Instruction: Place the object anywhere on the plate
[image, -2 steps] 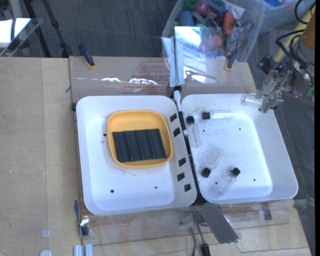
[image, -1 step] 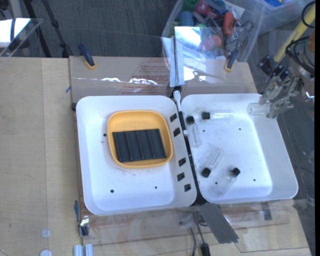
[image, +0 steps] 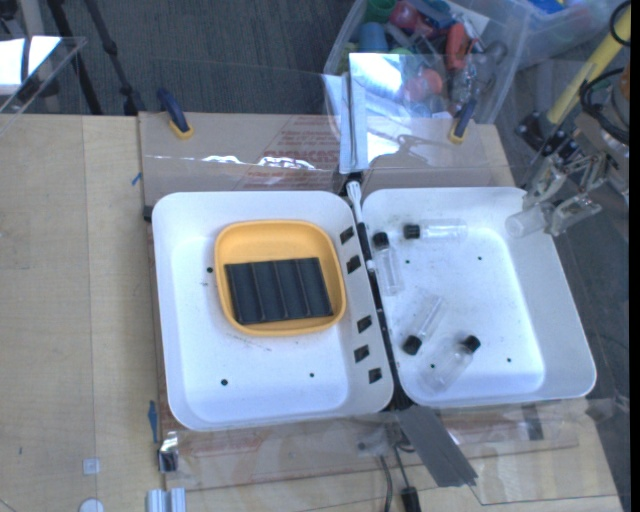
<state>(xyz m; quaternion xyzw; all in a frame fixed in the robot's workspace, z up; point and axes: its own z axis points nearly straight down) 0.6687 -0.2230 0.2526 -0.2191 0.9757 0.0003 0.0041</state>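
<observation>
Vials, clear with black caps, scattered over the right bin (image: 560, 330). One vial (image: 437, 231) lying near the far wall, cap toward the left. A second vial (image: 386, 268) close to the divider between the bins, cap at its far end. A third vial (image: 428, 314) slanted in the middle of the floor. A fourth vial (image: 448, 367) toward the near edge, cap up and to the right.

Well apart from all four: yellow plate (image: 232, 250) in the left bin (image: 190, 380), carrying a dark ridged insert (image: 278, 290) across its middle.

Gripper (image: 550, 212) poised over the far right corner of the right bin, metal and cables blurred against the clutter behind. Right at its tip, a pale tube (image: 520, 222) shaped much like the vials, crossing the bin's rim. Touching the gripper or merely beside it: cannot tell. Spread or closed: cannot tell either, too blurred and too small. Pale tube on the opposite side of the bench from the plate, with the divider and the other vials between.
</observation>
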